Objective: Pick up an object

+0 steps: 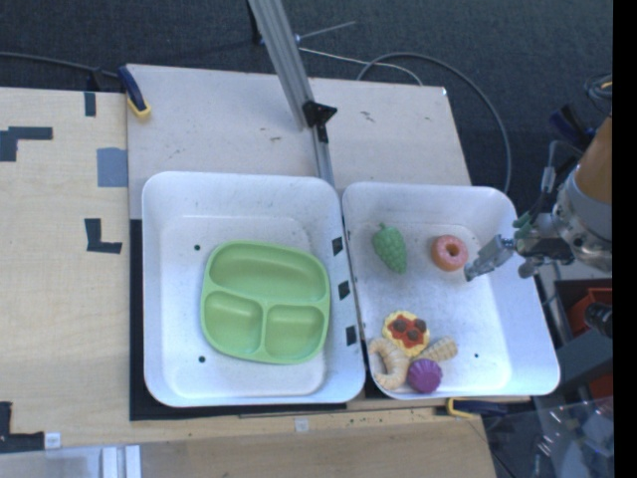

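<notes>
The claw (488,260) hovers over the right bin's (518,352) right side, just beside a pink doughnut (449,252); whether its jaws are apart or closed cannot be told, and nothing shows gripped in it. The left bin (169,297) holds a green divided plate (266,302). In the right bin lie a green bumpy fruit (390,248), the doughnut, then a pizza slice (405,331), a tan pretzel (389,362), a small waffle (441,349) and a purple fruit (424,374) clustered near the front wall.

Green plate (266,302) in left bin (159,267), toys in right bin (498,337), gripper (490,258) perhaps beside donut (449,253)
</notes>
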Robot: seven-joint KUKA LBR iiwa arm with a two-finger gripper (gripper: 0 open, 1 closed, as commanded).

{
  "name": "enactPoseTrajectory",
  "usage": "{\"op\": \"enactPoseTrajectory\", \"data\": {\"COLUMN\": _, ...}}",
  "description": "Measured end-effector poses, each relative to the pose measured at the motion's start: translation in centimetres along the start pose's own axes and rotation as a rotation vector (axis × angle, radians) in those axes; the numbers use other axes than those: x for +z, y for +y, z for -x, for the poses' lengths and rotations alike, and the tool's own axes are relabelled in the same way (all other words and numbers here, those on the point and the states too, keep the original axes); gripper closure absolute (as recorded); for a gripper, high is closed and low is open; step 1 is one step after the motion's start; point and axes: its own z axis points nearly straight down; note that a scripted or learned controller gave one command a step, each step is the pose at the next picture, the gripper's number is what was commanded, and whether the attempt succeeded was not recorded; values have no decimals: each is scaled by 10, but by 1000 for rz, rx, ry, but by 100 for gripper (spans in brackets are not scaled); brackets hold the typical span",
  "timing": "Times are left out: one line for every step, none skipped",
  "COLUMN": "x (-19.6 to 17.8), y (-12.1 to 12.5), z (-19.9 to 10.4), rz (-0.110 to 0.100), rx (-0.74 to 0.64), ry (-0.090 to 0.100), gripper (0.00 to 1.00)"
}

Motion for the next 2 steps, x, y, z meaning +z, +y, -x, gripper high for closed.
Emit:
{"op": "enactPoseTrajectory", "data": {"x": 0, "y": 0, "z": 0, "rz": 0, "rx": 0, "ry": 0, "gripper": 0}}
{"op": "enactPoseTrajectory", "data": {"x": 64, "y": 0, "z": -1, "rz": -7, "rx": 1, "ry": 1, "gripper": 0}}
